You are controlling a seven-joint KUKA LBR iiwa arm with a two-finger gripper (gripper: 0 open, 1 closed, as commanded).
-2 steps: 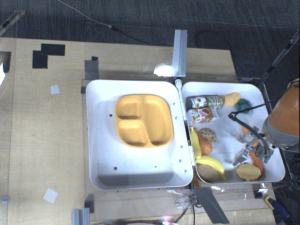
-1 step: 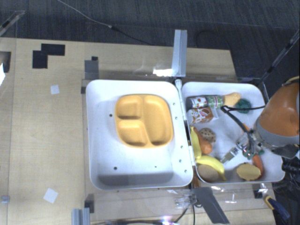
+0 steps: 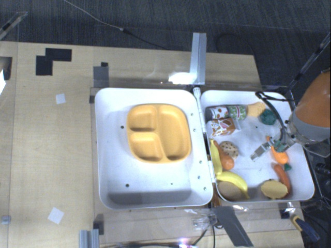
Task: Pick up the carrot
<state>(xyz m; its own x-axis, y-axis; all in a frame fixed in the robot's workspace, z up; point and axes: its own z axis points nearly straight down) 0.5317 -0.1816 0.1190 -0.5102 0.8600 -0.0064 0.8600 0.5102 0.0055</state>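
The carrot is a slim orange-red root with a small green tuft at its far end. It lies near the right wall of the right bin, toward the front. My gripper hangs low over the bin's right side, just behind the carrot, below the grey wrist and orange band. A small round orange piece with a bit of green sits directly under the gripper, between it and the carrot. The wrist and cables hide the gripper's tips.
The right bin also holds two cans, a teal item, a cookie, a banana, a potato-like piece and a small grey piece. A yellow divided plate rests in the left bin.
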